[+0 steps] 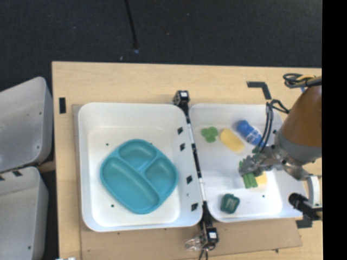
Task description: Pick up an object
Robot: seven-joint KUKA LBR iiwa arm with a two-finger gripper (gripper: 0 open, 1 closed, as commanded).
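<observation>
A light wooden table [135, 83] bears two shallow white plastic bins, the left bin [89, 161] holding a teal divided plate [139, 175].

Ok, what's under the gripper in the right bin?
Under the gripper a bright green block pokes out, with a yellow piece beside it in the right bin. The gripper covers their upper parts.
</observation>
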